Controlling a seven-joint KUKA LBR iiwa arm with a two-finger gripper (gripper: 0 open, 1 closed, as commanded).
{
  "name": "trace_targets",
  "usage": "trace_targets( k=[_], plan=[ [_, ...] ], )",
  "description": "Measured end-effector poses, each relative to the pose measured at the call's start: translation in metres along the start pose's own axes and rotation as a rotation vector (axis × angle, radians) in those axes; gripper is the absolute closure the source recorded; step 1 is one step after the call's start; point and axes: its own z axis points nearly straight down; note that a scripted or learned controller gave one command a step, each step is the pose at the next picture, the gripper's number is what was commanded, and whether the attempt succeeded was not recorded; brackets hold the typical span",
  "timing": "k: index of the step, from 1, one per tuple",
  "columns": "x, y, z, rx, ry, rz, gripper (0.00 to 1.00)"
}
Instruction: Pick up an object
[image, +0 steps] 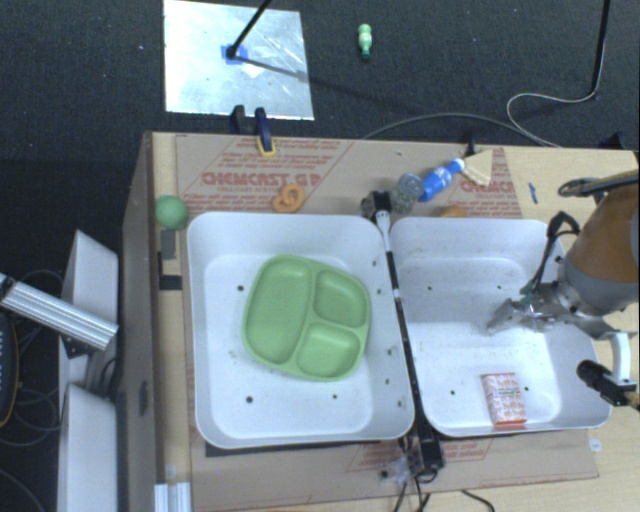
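A small red and white packet (503, 398) lies flat near the front of the right bin (450, 270). A green divided plate (305, 317) sits in the middle of the left bin (215, 300). My gripper (507, 317) reaches in from the right and hangs low over the right bin's middle right part, a little behind the packet and apart from it. I see nothing held in it.
Behind the bins, on the cardboard, lie a blue bottle (437, 181), a pale wedge (479, 168), an orange ring-shaped piece (290, 197) and a green ball (171, 211). A foil sheet (238, 60) and a small green bottle (365, 40) lie on the dark floor beyond.
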Motion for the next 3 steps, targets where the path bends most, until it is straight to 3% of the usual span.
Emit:
trace_targets(
  k=[2, 3],
  plan=[
    [0.0, 0.09, -0.001, -0.001, 0.0, -0.003, 0.0],
    [0.0, 0.12, -0.001, 0.005, 0.002, -0.002, 0.0]
  ],
)
